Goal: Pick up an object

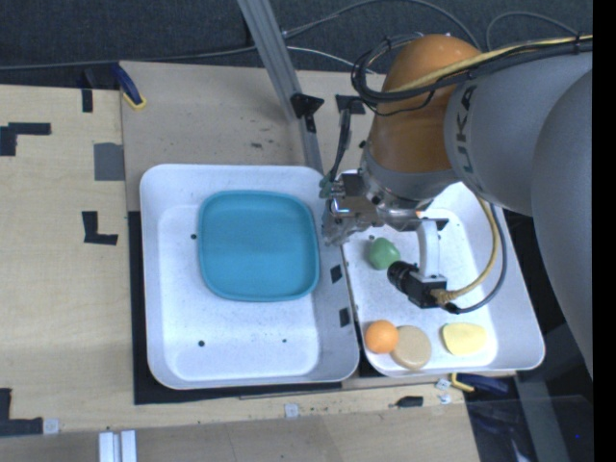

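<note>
Bench [58,287] of pale board, seen from above at a slant, bearing two shallow white bins side by side.

Left bin [168,354], the wider of the two, with a blue plate [258,245] lying flat on its floor, rounded at the corners, set toward the far half and closer to the dividing wall than to the outer one.

Right bin [510,340] partly covered by the arm [520,133], grey, with an orange band [423,75] above the wrist, reaching in from the right.

Gripper [339,212] low at the right bin's far left corner, close against the wall shared by the two bins, near the plate's right edge but across the divider from it. Cannot tell how far open, nor whether gripping anything.

On the right bin's floor, a green lump [383,253] just beside the gripper, toward the near side and a little right of it, resting on the white surface.

Along the near wall of the same bin, a row of three. At the left an orange ball [381,336], in the middle a tan disc [413,346] touching the ball or very nearly so, and at the right a yellow block [464,338], slightly apart from the disc. All three on the bin floor, well apart from the gripper.
</note>
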Motion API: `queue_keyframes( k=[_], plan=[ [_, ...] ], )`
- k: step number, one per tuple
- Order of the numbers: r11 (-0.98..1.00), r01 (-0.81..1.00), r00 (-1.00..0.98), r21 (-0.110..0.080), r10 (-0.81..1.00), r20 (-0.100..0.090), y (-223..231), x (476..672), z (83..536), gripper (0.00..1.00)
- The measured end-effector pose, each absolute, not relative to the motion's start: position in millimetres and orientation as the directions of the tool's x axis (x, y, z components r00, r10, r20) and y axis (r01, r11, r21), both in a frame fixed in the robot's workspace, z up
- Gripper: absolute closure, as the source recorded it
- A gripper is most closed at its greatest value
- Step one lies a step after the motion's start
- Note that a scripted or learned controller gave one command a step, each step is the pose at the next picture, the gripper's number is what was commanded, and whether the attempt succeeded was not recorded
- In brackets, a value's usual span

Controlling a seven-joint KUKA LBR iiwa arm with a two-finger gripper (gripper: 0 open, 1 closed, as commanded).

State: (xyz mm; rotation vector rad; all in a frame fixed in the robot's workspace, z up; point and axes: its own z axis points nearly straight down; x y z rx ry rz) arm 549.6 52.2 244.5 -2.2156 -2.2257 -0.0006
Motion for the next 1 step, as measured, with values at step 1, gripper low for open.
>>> queue_keyframes(
  k=[1],
  plan=[
    [0.005, 1.0, -0.005, -0.001, 1.0, 0.001, 97.9, 522.0, 243.6, 1.0]
  ],
)
